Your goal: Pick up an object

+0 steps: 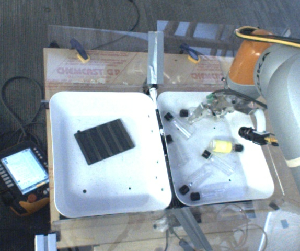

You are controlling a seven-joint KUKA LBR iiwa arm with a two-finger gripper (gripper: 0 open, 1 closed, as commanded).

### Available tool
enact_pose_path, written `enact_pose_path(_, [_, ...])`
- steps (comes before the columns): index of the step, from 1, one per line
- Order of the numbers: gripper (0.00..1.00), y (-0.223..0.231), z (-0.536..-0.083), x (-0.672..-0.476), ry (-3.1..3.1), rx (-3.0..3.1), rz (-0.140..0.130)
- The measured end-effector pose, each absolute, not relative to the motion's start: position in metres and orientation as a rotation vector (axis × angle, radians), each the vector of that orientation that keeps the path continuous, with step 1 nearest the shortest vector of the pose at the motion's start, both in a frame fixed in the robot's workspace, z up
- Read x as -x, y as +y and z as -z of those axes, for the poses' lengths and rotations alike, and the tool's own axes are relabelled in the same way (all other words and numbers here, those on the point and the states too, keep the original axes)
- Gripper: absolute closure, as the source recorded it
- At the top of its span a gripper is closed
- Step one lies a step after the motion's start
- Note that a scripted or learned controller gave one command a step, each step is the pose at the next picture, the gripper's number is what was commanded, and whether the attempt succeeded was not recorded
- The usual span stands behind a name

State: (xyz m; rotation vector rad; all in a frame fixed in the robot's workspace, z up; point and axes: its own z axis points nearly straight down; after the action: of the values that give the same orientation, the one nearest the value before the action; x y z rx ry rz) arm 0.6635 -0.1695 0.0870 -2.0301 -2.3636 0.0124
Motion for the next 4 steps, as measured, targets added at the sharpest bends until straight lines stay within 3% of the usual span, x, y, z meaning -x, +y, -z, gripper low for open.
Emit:
enact_pose_path(2, [0.00,-0.170,-0.087,-0.664,-2.364,2.031,-0.012])
enact_pose_path(3, [0.00,-0.201,-0.090,-0.571,-2.546,1.856,0.013])
enact_pose_path(4, [1.00,-0.191,-0.098,-0.576,-2.544,1.845,0.039])
